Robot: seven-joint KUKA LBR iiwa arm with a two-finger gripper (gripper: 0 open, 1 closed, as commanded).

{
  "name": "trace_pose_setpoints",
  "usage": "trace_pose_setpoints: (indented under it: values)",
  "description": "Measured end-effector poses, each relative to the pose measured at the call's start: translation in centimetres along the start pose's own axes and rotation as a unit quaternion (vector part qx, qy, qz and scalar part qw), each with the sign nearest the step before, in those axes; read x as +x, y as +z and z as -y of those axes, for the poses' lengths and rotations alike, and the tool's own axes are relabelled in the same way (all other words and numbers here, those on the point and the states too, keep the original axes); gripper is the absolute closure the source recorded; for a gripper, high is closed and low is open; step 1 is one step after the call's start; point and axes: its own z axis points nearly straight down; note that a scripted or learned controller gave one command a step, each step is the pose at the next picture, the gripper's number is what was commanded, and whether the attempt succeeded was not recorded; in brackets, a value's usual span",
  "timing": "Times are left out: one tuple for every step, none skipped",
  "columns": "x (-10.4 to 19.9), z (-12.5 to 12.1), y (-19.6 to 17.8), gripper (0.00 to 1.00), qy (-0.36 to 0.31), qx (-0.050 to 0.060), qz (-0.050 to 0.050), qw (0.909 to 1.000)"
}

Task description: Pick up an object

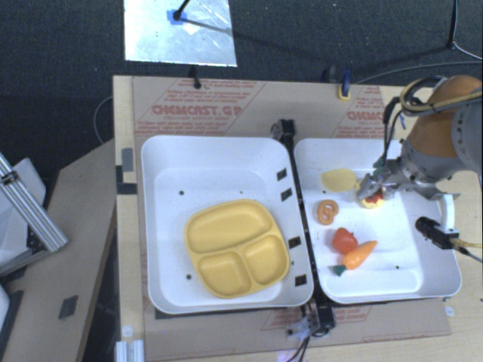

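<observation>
Yellow moulded three-compartment plastic tray [238,256] in left bin [162,164] | gripper [375,186] over small red-yellow toy [372,200], right bin [438,277] | grip: cannot tell

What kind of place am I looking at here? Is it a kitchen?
Probably a robotics lab, not a kitchen. A grey and orange robot arm reaches over two white bins on a bench. The food is toy-like: a carrot, a tomato, a pretzel. Loose cables cross the floor.
</observation>
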Motion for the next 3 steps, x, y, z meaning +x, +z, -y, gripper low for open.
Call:
trace_pose_setpoints:
  values:
    - [-0.1,0.1,-4.4,1.0,0.001,0.002,0.0,1.0]
    - [-0.3,0.2,-10.8,1.0,0.0,0.001,0.0,1.0]
    - [-0.3,0.1,-10.8,1.0,0.0,0.003,0.0,1.0]
